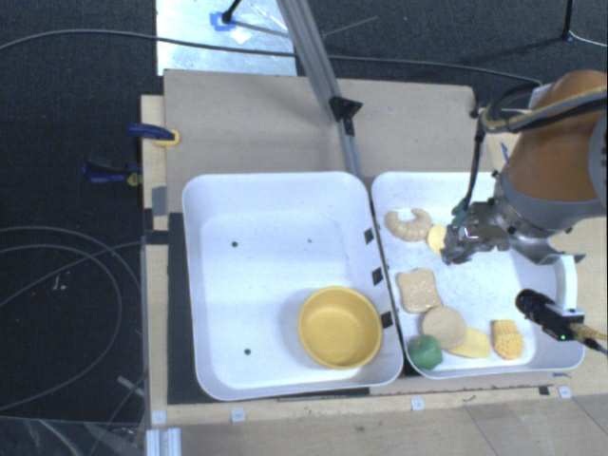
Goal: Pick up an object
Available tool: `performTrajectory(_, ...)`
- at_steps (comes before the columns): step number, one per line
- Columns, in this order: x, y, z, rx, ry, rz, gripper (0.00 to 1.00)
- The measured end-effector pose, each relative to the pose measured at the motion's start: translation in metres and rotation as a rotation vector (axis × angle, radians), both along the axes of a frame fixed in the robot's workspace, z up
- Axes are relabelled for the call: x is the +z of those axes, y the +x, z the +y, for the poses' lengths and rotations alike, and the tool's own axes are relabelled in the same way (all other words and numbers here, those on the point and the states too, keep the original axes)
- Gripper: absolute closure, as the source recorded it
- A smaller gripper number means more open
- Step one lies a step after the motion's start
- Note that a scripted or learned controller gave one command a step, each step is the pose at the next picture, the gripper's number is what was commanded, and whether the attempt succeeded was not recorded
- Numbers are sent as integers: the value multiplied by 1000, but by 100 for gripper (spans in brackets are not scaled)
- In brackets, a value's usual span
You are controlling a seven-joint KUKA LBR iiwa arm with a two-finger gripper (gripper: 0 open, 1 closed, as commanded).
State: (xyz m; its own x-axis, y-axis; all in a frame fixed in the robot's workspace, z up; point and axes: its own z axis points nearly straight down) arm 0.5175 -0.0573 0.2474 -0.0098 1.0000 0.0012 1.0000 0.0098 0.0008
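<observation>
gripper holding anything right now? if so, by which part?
Cannot tell. The gripper is down in the right bin, right beside a pale yellow piece and near the croissant, but nothing is visibly between its fingers.

Left bin (228, 207) holds a yellow bowl (339, 327). Right bin (560, 350) holds croissant (408, 224), toast slice (417, 289), green item (425, 352). Gripper (460, 247) low, just beside the croissant.
</observation>
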Motion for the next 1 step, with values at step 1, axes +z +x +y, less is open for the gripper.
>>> performTrajectory(1, -7, 3, 44, -2, -1, -1, 100)
